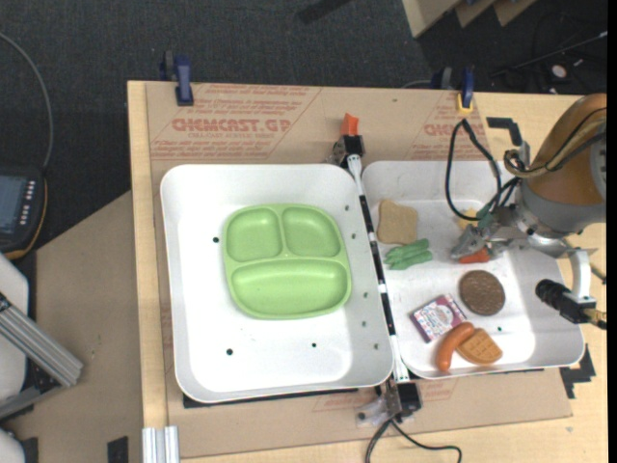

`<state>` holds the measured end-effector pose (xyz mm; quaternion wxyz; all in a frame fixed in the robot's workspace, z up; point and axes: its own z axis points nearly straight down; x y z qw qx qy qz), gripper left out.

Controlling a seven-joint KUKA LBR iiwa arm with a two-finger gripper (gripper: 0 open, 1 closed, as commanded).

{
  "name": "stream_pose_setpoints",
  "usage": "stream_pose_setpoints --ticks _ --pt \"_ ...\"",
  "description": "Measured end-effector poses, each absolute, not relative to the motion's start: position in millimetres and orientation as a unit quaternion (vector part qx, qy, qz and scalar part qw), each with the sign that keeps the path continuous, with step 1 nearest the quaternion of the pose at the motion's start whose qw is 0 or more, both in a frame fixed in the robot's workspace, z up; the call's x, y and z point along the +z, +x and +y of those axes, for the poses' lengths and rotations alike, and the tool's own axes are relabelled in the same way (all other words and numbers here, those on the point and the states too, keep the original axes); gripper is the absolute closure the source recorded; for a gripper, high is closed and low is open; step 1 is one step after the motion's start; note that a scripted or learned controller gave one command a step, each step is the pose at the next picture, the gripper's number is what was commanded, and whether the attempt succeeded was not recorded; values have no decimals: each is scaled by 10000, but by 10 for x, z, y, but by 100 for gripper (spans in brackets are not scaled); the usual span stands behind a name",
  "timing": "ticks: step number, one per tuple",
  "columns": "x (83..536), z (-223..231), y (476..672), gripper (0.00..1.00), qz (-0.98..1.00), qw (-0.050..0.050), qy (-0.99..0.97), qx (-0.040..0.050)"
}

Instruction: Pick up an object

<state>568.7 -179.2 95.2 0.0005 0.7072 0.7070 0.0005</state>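
My gripper (478,239) is low in the right bin (549,355), near its middle, with the grey arm coming in from the right. A small orange-red object (472,256) lies right under its tip, partly hidden by it. Around it lie a tan bread slice (396,222), a green toy (409,255), a round brown patty (481,292), a small purple box (437,316) and an orange sausage (451,347) beside an orange wedge (480,349).
The left bin (193,258) holds a green divided plate (285,260). Black cables (463,172) loop over the back of the right bin. A black part of the arm (564,299) sticks out over that bin's right side.
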Motion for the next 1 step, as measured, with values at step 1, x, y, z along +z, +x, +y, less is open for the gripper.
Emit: stream_pose_setpoints --ticks 1 --pt "1907 -848 5606 100 7105 28 7037 40"
